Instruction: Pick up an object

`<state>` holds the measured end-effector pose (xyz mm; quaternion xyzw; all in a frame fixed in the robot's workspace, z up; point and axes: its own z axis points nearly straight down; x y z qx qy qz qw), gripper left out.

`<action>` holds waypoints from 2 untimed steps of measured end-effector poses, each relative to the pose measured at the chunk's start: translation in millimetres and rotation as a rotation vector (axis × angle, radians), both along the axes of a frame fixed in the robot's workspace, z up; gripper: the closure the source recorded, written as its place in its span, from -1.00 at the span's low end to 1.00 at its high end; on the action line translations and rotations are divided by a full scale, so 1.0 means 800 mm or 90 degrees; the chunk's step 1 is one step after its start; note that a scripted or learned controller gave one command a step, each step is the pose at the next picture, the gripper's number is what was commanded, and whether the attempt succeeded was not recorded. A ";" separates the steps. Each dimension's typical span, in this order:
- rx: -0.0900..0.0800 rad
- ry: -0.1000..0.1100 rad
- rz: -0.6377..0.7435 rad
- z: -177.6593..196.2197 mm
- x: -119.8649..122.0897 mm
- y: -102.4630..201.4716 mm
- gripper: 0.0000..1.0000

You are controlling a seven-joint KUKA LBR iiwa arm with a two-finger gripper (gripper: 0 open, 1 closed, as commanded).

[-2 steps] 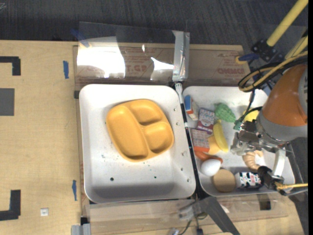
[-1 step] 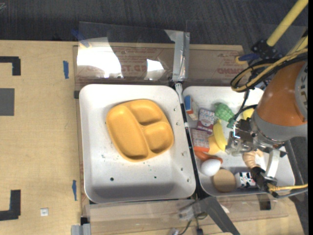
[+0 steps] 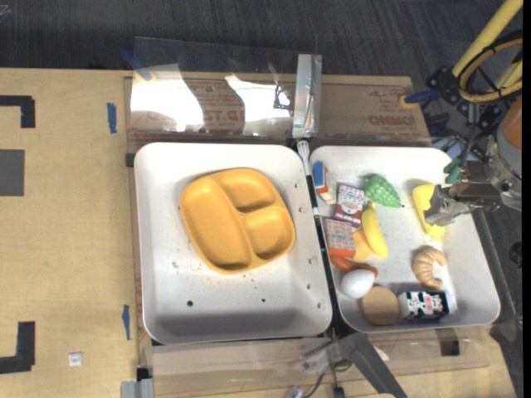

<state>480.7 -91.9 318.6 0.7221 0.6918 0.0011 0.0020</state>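
My gripper reaches in from the right and hovers over the right side of the right bin. A yellow toy lies directly under and beside it, partly hidden by the gripper. Just below sits a tan croissant. Toward the bin's middle lie a yellow banana, a green leafy toy and two small cartons. Along the front are a white egg, a brown round piece and a black-and-white can.
The left bin holds an orange divided plate. A clear plastic sheet and a cardboard wall stand behind both bins. Yellow hoses and cables hang at the upper right near the arm.
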 end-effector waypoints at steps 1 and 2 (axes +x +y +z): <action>0.000 0.002 -0.328 0.017 -0.001 -0.077 1.00; -0.001 0.001 -0.085 0.023 -0.001 -0.127 1.00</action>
